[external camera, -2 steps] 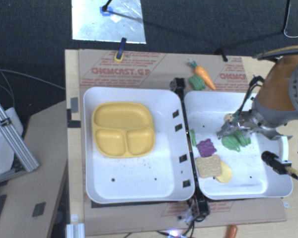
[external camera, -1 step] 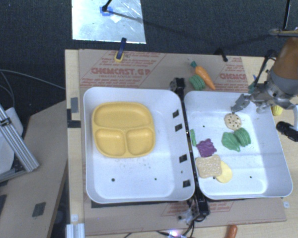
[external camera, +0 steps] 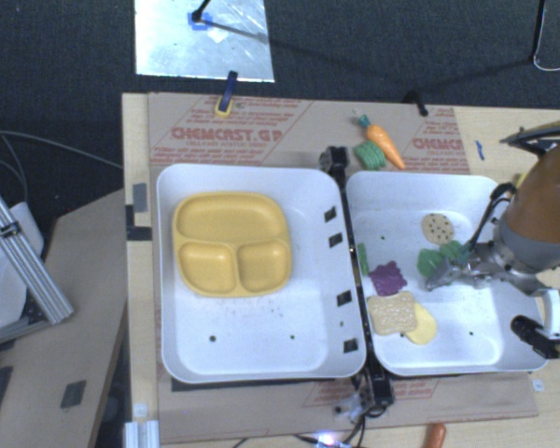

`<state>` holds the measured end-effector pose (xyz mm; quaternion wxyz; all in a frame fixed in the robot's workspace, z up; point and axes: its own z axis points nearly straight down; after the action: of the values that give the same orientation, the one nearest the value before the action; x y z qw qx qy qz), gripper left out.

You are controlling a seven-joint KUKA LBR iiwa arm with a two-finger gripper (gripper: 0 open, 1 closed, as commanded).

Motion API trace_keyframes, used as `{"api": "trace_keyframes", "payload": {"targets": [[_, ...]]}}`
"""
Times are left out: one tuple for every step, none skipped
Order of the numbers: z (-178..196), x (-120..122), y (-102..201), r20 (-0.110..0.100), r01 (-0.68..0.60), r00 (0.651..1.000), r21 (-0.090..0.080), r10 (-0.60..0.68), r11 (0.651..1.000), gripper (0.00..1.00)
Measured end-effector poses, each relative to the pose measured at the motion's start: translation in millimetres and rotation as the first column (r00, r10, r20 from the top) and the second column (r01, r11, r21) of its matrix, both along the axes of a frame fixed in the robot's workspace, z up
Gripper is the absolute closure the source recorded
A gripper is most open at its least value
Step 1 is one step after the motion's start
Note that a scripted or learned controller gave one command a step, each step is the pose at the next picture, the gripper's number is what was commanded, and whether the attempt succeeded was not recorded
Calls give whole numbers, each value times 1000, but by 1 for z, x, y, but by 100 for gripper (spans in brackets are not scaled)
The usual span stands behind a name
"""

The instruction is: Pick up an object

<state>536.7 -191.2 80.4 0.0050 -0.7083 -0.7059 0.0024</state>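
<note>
We note the surface bears two white bins: left bin, right bin. A toy carrot lies beyond them.

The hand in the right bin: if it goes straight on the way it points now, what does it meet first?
Probably the green toy, which lies right at the tip of the hand. The purple piece comes next on that line. Height above the bin floor is unclear from this slanted view.
</note>
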Motion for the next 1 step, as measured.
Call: {"api": "trace_keyframes", "payload": {"targets": [[5, 54, 31, 16, -11, 1000, -5, 12, 1000, 0]]}}
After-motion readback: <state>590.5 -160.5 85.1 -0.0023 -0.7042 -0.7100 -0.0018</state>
